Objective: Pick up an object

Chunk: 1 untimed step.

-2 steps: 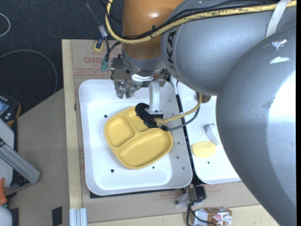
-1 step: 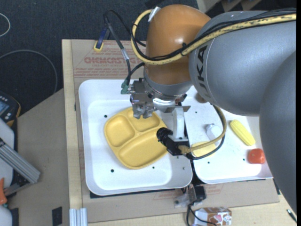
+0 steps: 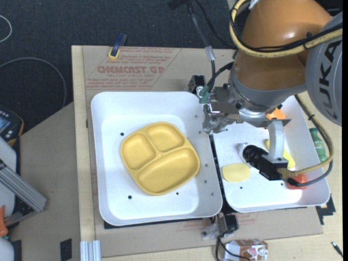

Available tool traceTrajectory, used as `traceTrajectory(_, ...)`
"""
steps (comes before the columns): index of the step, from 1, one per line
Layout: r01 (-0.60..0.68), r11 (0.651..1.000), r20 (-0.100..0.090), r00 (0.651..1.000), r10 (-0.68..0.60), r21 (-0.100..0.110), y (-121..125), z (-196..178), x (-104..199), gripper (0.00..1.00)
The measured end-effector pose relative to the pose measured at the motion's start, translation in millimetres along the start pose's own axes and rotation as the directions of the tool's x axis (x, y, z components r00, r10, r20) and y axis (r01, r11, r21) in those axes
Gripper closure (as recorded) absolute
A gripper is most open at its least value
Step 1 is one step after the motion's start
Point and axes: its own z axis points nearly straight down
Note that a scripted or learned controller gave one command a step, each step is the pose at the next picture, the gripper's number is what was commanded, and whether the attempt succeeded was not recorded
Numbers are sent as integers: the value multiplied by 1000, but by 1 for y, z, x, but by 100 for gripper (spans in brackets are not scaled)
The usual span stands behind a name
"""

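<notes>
The hand (image 3: 217,116) hangs low over the wall where the two bins meet, near their far ends, under the arm's orange band; whether it is wide or narrow cannot be told, and nothing is seen held in it. Nearest to it, in the right bin (image 3: 239,200), a pale yellow disc (image 3: 235,172) lies flat on the floor, near the hand on the side toward the camera and close to the dividing wall; being round, it points no way in particular. To the hand's other side, in the left bin (image 3: 103,145), a yellow divided plate (image 3: 159,157) lies right way up near the bin's middle, apart from the hand and touching no wall. The plate sits askew to the bin: its one large compartment lies toward the lower right, with its long axis running from lower left to upper right, and its two small compartments lie side by side toward the upper left. A green thing (image 3: 318,143) lies along the right bin's outer wall. Both bins rest on the counter (image 3: 130,69).
</notes>
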Motion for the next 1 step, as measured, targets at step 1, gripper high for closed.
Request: traceTrajectory(1, 17, 1000, -3, 1000, -17, 5, -17, -22, 75, 100)
